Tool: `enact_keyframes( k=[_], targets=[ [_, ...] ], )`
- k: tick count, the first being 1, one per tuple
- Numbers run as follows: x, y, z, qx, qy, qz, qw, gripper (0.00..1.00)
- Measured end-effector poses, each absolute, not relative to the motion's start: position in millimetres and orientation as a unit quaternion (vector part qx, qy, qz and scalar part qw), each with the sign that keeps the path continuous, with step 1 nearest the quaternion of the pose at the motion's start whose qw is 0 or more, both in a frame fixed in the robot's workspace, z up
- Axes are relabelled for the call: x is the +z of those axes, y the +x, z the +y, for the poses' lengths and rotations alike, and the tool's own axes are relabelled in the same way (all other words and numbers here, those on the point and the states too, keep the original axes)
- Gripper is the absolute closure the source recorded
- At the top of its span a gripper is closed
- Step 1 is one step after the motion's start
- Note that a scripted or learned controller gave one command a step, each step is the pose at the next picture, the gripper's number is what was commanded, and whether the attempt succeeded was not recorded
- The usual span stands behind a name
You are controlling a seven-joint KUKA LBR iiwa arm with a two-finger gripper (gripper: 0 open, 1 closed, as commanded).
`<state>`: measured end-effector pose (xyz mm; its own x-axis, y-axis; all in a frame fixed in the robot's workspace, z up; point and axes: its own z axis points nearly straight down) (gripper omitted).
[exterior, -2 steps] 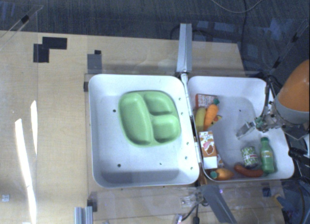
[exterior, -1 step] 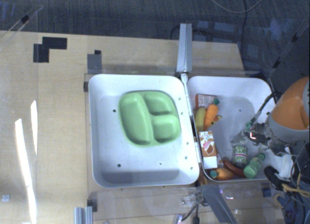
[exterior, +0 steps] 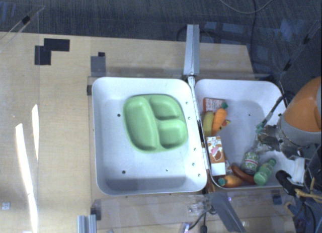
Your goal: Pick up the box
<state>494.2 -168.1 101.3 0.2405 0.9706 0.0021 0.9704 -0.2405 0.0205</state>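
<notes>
from my seat i see the two white bins side by side on the bench. the left bin (exterior: 105, 176) holds a green divided tray (exterior: 155, 122), lying flat near its middle. the right bin (exterior: 246, 91) carries the clutter, all bunched along its left wall and near edge. the box (exterior: 216, 155), white with a red patch on its face, lies flat just beside the divider between the bins, about halfway down. above it sit a carrot (exterior: 219, 118) and a yellowish fruit (exterior: 208, 123), touching each other, over a reddish carton (exterior: 213, 103) at the far end. below the box there is another carrot (exterior: 230, 180) and a dark red sausage-like item (exterior: 243, 173) along the near wall, with two green bottles (exterior: 263, 172) just to their right. the arm comes in from the right, orange band over the bin's right rim. the gripper (exterior: 265, 135) hangs over the right part of that bin, near the bottles and well apart from the box. whether it is spread or closed, i cannot tell.
</notes>
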Motion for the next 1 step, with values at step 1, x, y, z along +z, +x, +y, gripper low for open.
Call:
enact_keyframes(
  k=[1],
  targets=[
    [90.4, 491.2, -146.1, 0.0045, 0.818, 0.575, 0.008, 1.00]
  ],
)
